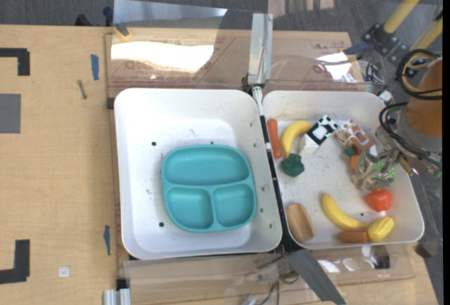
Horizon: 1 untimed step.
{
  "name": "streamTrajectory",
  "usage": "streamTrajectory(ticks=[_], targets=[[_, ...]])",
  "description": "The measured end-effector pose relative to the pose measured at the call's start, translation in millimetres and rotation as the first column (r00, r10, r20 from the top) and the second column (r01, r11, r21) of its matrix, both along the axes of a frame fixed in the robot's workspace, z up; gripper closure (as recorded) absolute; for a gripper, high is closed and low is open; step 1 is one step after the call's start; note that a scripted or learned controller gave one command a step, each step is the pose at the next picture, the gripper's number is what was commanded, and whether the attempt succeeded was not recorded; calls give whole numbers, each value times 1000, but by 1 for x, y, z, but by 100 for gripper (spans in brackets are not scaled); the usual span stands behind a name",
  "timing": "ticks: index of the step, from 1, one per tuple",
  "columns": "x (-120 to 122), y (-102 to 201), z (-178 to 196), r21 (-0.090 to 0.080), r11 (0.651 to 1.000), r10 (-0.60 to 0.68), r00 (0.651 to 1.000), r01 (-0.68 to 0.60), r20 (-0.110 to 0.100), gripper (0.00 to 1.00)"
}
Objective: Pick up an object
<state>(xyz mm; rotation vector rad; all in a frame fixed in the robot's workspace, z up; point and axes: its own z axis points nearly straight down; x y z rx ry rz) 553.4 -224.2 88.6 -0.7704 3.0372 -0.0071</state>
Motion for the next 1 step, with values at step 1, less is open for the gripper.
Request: streamTrajectory(ticks=[1], targets=[[63, 2, -1, 6, 935, -354, 935, 354, 2, 100]])
